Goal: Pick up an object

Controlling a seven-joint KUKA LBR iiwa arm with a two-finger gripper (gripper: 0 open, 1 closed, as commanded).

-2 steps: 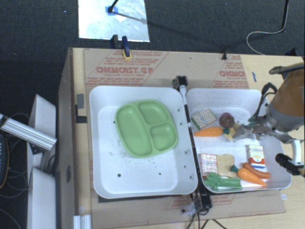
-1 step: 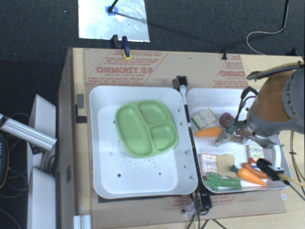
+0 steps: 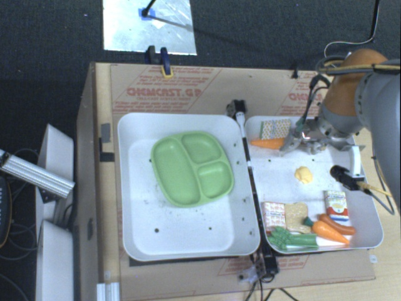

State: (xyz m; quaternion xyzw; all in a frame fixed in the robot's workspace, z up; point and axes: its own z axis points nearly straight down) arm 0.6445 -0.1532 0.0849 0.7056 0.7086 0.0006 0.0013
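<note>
My gripper (image 3: 293,145) is low over the back of the right bin (image 3: 376,231), reaching in from the right. It sits right at the right end of a small orange carrot (image 3: 265,144) that lies near the bin's back left corner. I cannot tell whether it touches the carrot. A patterned packet (image 3: 276,129) lies just behind the carrot. A yellow lump (image 3: 304,175) rests in the middle of the bin, in front of the gripper.
At the right bin's front lie a red-and-white packet (image 3: 274,215), a tan cracker (image 3: 295,216), a green vegetable (image 3: 294,239), two carrots (image 3: 330,228) and a small carton (image 3: 336,204). The left bin (image 3: 135,231) holds a green divided plate (image 3: 192,167).
</note>
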